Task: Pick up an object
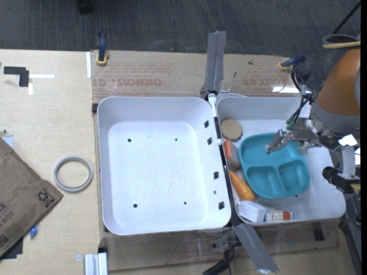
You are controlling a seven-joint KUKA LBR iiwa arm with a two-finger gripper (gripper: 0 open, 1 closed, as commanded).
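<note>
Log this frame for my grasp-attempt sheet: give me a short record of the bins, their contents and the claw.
left bin: nothing seen inside
right bin: holds all objects
blue tray: three compartments, tilted, centre of right bin
round tan disc: by the divider, far end
orange carrot-shaped piece: along the tray's left edge
white tube: near wall
claw: over the tray's far compartment, nothing seen between its fingers

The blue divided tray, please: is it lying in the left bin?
No, the blue divided tray lies in the right bin, beside an orange carrot near the wall between the bins.
</note>
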